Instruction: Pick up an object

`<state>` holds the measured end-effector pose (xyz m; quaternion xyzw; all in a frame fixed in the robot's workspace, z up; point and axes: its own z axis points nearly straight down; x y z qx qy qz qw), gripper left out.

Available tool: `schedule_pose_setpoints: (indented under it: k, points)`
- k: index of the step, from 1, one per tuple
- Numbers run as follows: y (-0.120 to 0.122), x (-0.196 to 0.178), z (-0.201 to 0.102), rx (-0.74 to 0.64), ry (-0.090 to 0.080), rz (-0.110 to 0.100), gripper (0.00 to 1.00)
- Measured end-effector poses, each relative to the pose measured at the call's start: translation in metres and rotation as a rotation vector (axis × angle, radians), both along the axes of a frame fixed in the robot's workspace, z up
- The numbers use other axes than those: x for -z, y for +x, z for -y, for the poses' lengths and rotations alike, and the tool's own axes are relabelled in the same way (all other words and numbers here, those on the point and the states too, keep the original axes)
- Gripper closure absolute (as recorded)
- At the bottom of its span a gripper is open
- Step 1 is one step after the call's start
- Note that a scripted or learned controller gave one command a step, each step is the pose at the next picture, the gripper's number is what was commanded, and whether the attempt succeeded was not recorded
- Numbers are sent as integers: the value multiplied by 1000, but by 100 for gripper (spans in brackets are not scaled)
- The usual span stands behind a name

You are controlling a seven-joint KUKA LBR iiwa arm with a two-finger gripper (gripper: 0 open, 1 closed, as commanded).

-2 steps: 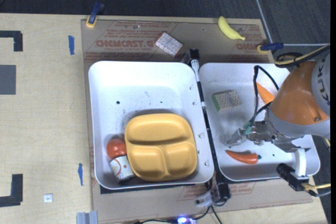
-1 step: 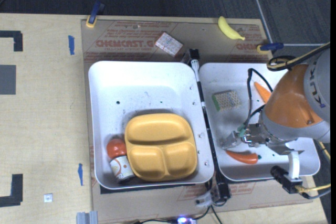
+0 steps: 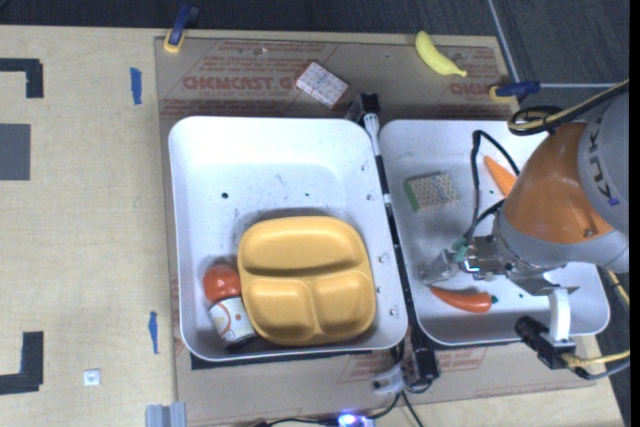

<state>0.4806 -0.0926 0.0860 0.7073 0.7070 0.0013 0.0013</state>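
Pincer (image 3: 447,262) hangs low in the right white plastic bin (image 3: 440,325), just above a long red-orange chili-shaped toy (image 3: 462,297) lying near the bin's near wall; whether it is spread or pressed together cannot be told. Left bin (image 3: 200,215) holds a yellow sectioned plastic tray (image 3: 305,277).

One fixed overhead camera, slanted down on both bins (image 3: 190,215).

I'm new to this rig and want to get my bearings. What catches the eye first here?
The big yellow tray stands out, turned over in the left bin, with a small can beside it in the near left corner. On the right, the arm's orange band hangs over the right bin, its gripper low just above an orange pepper. A yellow banana lies outside, behind the bins.
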Motion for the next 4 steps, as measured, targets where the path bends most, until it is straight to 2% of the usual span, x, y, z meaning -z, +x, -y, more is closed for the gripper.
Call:
schedule_pose_setpoints:
  k: [4]
  points:
    - [0, 0, 0, 0, 0, 1, 0]
